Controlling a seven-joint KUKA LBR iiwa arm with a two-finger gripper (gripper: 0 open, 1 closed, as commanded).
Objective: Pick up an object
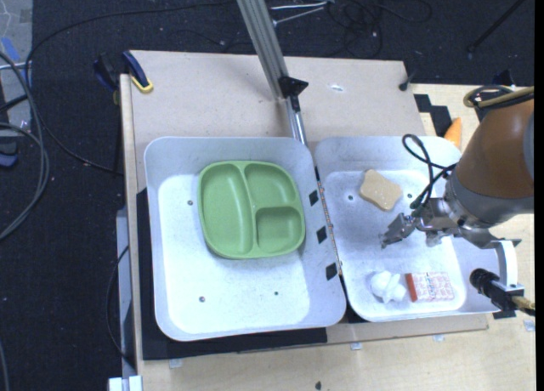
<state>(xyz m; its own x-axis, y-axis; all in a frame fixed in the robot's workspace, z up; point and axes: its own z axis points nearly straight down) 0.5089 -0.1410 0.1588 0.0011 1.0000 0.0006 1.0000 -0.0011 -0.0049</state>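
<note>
Two white bins sit side by side on the bench [212,100]. The left bin [170,296] holds a green plate [252,209] with three compartments, lying flat toward the bin's far half. The right bin [340,160] holds three loose things: a tan block [380,189], perhaps a sponge or a piece of bread, toward the far side; a white crumpled lump [387,287] near the front edge; and just beside it, to the right, a small flat packet [432,286] with red and white print too fine to read. The arm [501,160] comes in from the right, and its bulk covers the bin's right wall and much of that corner; its far end is cut off by the frame. The gripper [398,233] hangs low over the bin's middle, between the block and the lump, apart from both as far as can be judged. It reads as a dark, blurred tangle of metal and cable, so whether it is spread or pressed together I cannot tell, and nothing can be made out in its grip. The block lies tilted to the bin's sides, pale on top with a darker edge. A grey pole [263,32] slants across the bench's far side, ending between the bins.
</note>
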